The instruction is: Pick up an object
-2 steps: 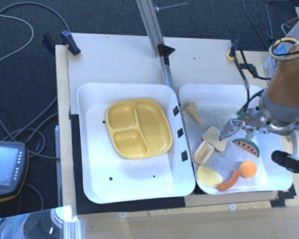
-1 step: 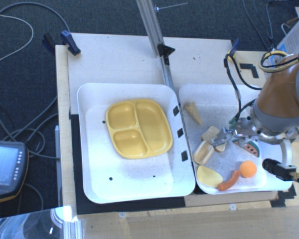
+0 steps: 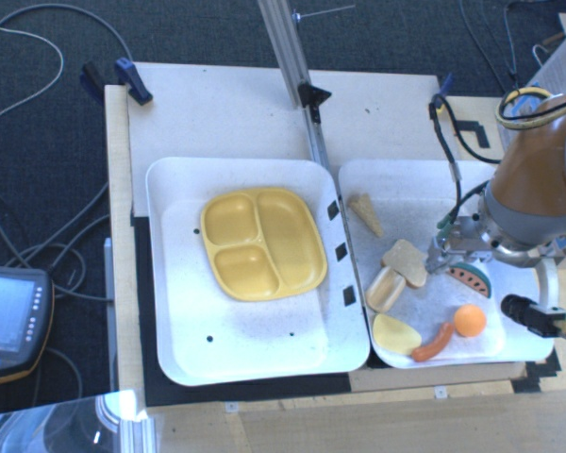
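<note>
1. Dark carpet with loose cables surrounds the pale bench (image 3: 226,111), which bears two white bins; the right bin (image 3: 406,182) is my landmark for all places.
2. Nearest to the gripper (image 3: 445,251) is the watermelon slice (image 3: 472,279), near the right side of this bin. It lies just below and to the right of the gripper, almost under the wrist, with its long axis running from upper left to lower right.
3. Bread pieces (image 3: 403,262) lie just to the left of the gripper, in the middle of the bin.
4. Farther out, near the front wall of the bin, are an orange ball (image 3: 469,321), an orange carrot-like stick (image 3: 434,343) and a yellow slice (image 3: 394,333). A tan cone (image 3: 365,214) lies toward the back left.
5. I cannot tell how the gripper stands; the arm body covers it, and I see nothing held in it.
6. In my judgement, the next move needs only a short shift toward the slice or the bread.
7. A yellow divided plate (image 3: 262,243) sits in the left bin (image 3: 170,281), well apart.
</note>
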You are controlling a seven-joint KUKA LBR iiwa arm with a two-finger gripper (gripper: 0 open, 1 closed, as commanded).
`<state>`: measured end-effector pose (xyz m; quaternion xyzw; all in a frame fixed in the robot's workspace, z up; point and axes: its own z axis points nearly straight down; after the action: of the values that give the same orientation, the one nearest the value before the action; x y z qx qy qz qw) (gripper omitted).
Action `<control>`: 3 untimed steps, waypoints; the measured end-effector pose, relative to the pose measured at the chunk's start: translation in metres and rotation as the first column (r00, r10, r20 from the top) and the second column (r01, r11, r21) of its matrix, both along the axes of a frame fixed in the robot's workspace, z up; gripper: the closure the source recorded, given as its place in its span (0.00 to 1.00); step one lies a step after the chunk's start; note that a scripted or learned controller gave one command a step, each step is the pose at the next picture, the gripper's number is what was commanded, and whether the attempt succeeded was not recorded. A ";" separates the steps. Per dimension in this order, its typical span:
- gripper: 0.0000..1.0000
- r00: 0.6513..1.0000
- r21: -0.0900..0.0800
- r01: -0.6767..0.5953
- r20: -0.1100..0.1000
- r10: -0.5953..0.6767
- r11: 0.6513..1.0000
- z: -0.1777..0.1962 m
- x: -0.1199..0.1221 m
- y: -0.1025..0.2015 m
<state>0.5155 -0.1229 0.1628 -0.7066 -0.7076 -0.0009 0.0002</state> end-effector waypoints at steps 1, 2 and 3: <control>1.00 1.000 -0.003 0.000 0.007 0.000 1.000 0.058 -0.004 0.001; 1.00 1.000 -0.002 0.001 0.000 -0.001 1.000 0.053 -0.004 0.002; 1.00 1.000 0.000 -0.005 0.001 0.005 1.000 0.046 0.016 0.050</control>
<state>0.5319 -0.0731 0.2087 -0.7047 -0.7095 -0.0012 0.0001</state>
